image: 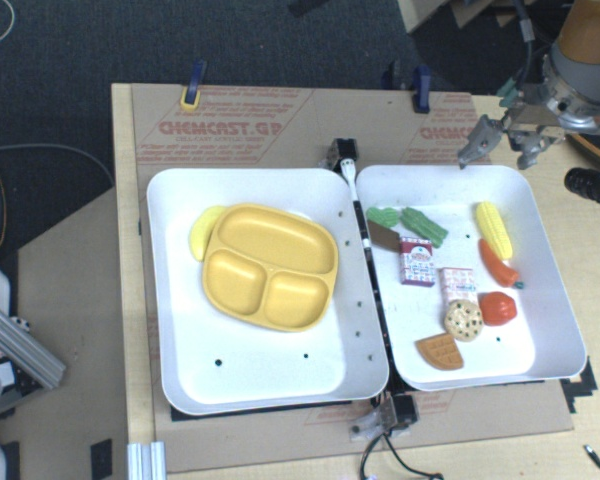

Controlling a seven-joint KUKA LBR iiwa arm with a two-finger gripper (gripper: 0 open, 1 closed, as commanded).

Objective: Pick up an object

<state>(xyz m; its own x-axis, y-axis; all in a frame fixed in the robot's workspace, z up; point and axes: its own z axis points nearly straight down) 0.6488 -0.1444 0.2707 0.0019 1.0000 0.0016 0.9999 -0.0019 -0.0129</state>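
Cardboard-topped bench (280, 118) carries toy food clustered in the shallow white right-hand bin (550, 268), while the claw (502, 146), prongs apart and empty, hovers at its twelve o'clock rim.

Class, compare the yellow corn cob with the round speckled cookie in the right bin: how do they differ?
The yellow corn cob is long and bright yellow; the round speckled cookie is round, pale and dark-spotted. The cob lies near the bin's far edge, the cookie nearer the front. Both are toy foods.
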